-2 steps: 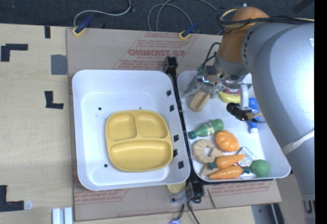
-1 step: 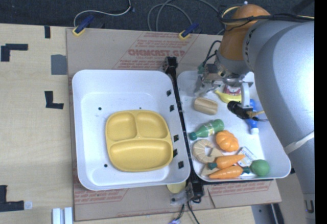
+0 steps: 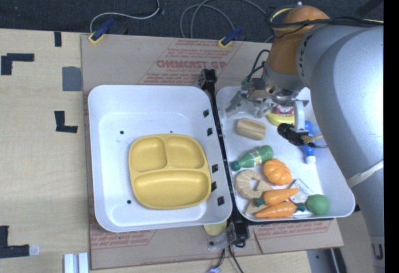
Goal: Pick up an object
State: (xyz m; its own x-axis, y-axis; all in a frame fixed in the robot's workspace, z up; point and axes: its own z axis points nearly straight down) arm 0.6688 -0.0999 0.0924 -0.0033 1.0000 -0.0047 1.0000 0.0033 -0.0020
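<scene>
My gripper (image 3: 250,105) hangs over the far end of the right bin (image 3: 333,169), open, with nothing between its fingers. Just in front of it lies a tan bread-like piece (image 3: 250,129). A yellow item (image 3: 276,118) sits to the gripper's right, partly hidden by the wrist. Nearer the front of the bin lie a green bottle (image 3: 253,158), an orange fruit (image 3: 277,172), a round tan ring (image 3: 249,183), two carrots (image 3: 275,203) and a green ball (image 3: 317,204).
The left bin (image 3: 109,110) holds a yellow divided plate (image 3: 169,171). A black divider (image 3: 216,134) runs between the bins. A blue item (image 3: 309,154) lies at the right bin's right side. The grey arm (image 3: 349,91) covers the right of the view.
</scene>
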